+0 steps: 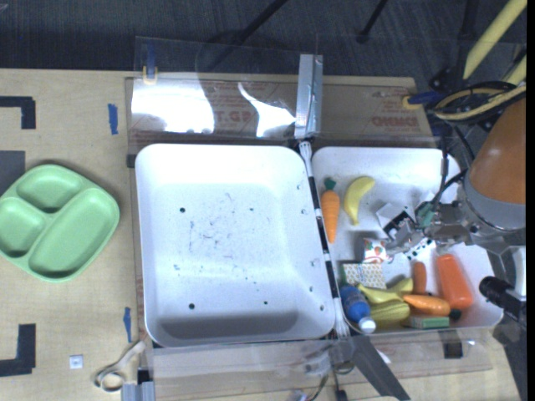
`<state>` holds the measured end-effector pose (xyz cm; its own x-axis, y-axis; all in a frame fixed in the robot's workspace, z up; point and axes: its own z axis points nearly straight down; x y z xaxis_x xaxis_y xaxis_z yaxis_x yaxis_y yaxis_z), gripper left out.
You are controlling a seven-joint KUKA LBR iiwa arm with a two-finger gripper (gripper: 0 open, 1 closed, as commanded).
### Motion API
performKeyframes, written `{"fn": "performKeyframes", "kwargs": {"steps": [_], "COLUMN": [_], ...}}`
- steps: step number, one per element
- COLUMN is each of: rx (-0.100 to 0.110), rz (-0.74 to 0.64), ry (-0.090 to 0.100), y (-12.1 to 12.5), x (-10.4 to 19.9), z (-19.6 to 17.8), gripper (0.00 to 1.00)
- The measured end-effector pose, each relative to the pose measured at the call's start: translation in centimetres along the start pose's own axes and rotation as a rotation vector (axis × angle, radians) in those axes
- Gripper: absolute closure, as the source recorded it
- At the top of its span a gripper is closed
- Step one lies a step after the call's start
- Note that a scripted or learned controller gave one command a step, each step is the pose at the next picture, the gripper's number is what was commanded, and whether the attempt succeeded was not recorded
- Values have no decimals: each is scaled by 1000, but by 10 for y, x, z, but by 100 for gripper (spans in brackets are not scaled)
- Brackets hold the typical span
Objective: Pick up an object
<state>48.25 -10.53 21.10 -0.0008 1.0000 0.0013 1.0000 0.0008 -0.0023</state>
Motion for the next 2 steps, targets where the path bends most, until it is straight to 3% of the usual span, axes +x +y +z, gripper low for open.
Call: {"fn": "performKeyframes", "kwargs": {"steps": [1, 2], "rx": [-10, -4], "rz": [281, 286], "ry": [0, 1], "y": [45, 43], "x": [-35, -36], "z": [98, 92], "gripper": [0, 100]}}
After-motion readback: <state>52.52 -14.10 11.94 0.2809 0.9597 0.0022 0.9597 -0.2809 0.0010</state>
